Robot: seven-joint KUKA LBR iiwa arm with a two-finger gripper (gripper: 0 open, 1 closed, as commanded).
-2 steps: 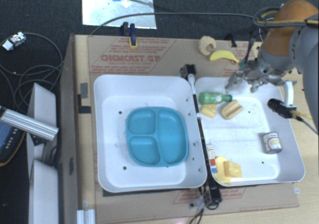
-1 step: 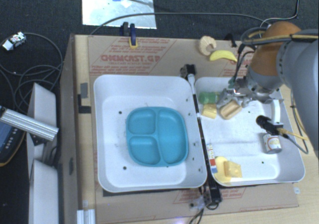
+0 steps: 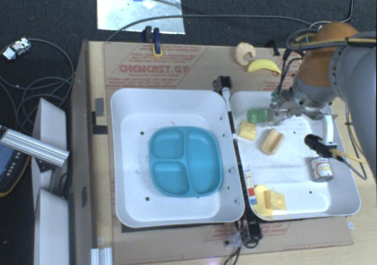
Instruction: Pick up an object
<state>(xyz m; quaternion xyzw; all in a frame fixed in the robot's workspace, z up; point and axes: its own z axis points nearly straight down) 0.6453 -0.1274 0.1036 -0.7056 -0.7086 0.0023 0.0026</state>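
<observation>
A big brown cardboard sheet (image 3: 177,63) with red writing lay on the bench, and everything else sat on top of it. Two white bins stood on it side by side, touching in the middle. The left bin (image 3: 126,140) held one thing, a blue plate (image 3: 185,161) with three parts, lying flat near the middle. The right bin (image 3: 341,193) held lots of small things.

The grey arm (image 3: 353,69) came in from the right, with its orange band up near the top corner of the right bin. It bent down into the far side of that bin. The gripper (image 3: 278,111) was low over the bin floor there (it was dark and small, so I could not tell if it was open or closed). Nothing could be seen held in it.

A green block (image 3: 257,115) lay just beside the gripper, on the side toward the left bin. I could not tell if they touched. A yellow block (image 3: 248,131) lay right next to the green one, close to the wall between the bins. A tan roll (image 3: 271,141) lay tilted near both of them, a bit more toward the middle. A small can (image 3: 322,169) lay well apart, over on the right side. Some yellow pieces (image 3: 270,200) sat in the near left corner.

Behind the right bin, on the cardboard, lay a yellow banana (image 3: 263,66) and a pale round thing (image 3: 245,53), close together.
</observation>
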